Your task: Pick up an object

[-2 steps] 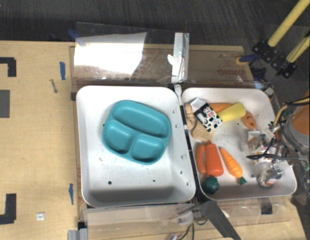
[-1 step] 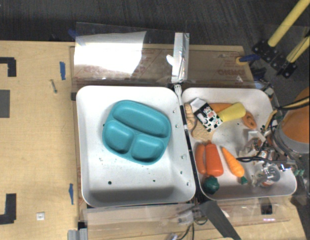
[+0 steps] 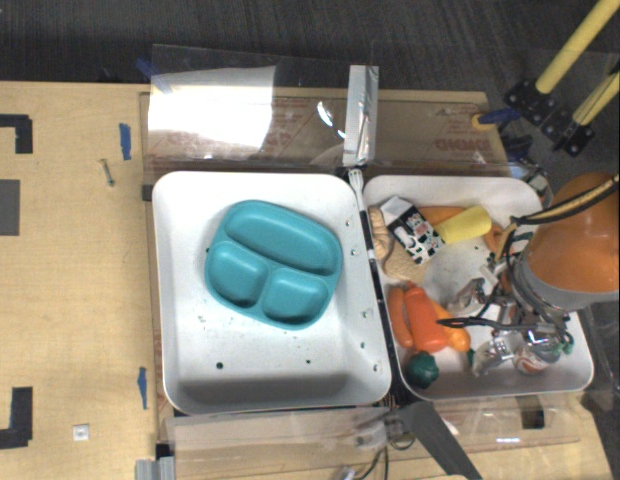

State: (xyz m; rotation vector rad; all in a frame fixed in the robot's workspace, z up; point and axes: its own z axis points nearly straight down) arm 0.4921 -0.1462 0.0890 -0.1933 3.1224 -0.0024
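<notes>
Over the right bin [image 3: 575, 373] the arm [image 3: 580, 243] reaches down; claw [image 3: 505, 343] state unclear.

Arm in from right, wrist low.
Orange band [image 3: 580, 243] above grey wrist; tool [image 3: 510, 328] points down-left; finger state unreadable amid cables.

Left bin [image 3: 180, 268]: divided tray [image 3: 273, 261], centred. Right bin [image 3: 575, 368]: block [image 3: 462, 224] at the back, carrot [image 3: 427, 323] near the front left, arm [image 3: 575, 253] over the right side.
</notes>
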